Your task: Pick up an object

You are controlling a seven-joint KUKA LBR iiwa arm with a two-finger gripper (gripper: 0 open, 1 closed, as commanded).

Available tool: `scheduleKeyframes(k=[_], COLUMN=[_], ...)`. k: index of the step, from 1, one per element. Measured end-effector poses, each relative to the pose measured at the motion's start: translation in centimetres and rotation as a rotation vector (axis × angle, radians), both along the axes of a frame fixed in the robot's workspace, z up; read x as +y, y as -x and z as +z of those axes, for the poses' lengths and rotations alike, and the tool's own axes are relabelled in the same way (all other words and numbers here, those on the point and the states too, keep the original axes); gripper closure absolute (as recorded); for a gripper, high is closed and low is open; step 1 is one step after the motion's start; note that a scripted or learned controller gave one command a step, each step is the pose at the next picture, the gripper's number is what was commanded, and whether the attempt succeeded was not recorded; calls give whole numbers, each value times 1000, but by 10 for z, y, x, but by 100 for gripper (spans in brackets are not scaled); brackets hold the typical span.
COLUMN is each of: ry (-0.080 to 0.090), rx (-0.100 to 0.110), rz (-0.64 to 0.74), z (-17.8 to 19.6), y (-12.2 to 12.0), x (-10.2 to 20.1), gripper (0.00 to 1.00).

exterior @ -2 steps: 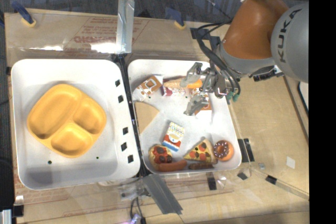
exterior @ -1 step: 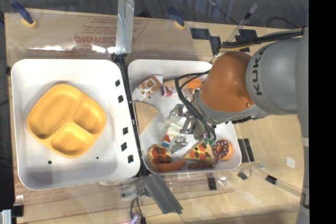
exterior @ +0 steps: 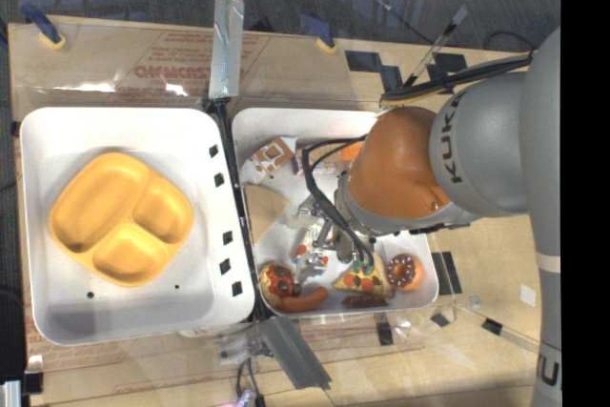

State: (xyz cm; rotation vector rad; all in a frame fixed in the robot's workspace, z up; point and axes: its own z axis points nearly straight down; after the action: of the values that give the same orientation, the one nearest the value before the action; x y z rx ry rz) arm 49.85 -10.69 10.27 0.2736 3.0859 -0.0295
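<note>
My gripper [exterior: 322, 241] hangs low inside the right bin [exterior: 262, 205], under the orange wrist band [exterior: 400, 169]. Just below it lie several toy foods along the bin's near edge: a pizza slice [exterior: 360, 279], a chocolate donut [exterior: 404, 271], a brown sausage [exterior: 301, 300] and a red round piece [exterior: 278, 279]. A small white and brown box [exterior: 270, 157] lies in the bin's far left corner. An orange item [exterior: 351, 151] peeks out beside the wrist, mostly hidden by it.
The left bin [exterior: 57, 300] holds a yellow divided plate [exterior: 119, 216]. A dark divider with tabs [exterior: 229, 214] runs between the bins. Cables [exterior: 319, 195] loop from the wrist over the right bin. Tape strips lie on the bench around the bins.
</note>
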Motion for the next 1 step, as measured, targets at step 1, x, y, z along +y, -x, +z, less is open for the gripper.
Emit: scheduleKeyframes(k=[1], ry=[0], rx=[-9], rz=[-50], z=[2], y=[9], x=[1], gripper=[0])
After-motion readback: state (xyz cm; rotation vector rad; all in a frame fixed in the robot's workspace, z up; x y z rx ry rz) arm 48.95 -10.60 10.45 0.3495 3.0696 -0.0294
